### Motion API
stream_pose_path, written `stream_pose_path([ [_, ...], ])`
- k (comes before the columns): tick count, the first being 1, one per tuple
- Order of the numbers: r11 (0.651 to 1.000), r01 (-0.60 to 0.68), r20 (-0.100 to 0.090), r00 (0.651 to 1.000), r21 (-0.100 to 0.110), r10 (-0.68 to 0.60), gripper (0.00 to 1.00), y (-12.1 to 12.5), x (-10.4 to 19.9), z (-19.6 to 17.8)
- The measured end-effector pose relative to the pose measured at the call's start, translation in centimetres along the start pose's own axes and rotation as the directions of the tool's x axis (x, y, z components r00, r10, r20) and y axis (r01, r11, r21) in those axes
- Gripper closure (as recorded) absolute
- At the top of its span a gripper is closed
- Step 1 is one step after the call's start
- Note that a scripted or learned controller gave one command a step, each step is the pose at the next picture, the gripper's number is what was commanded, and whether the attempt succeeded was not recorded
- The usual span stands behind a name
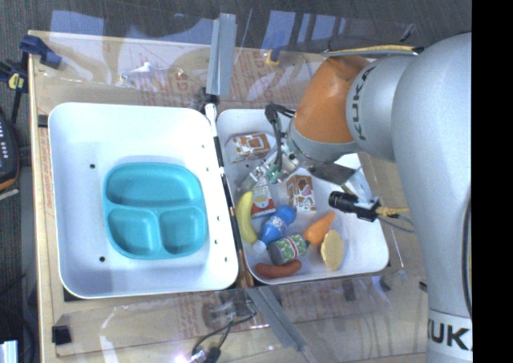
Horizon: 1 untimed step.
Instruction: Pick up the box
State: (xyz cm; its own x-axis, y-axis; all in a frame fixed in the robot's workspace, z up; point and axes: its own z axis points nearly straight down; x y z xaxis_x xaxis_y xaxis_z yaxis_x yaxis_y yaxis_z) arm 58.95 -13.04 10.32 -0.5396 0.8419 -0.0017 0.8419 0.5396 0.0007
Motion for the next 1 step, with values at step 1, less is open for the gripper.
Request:
stream_pose_path([
  [1,1.000,0.017,-0.002,1.000,0.001,-0.017,1.00,6.51,2.06,-8.94],
])
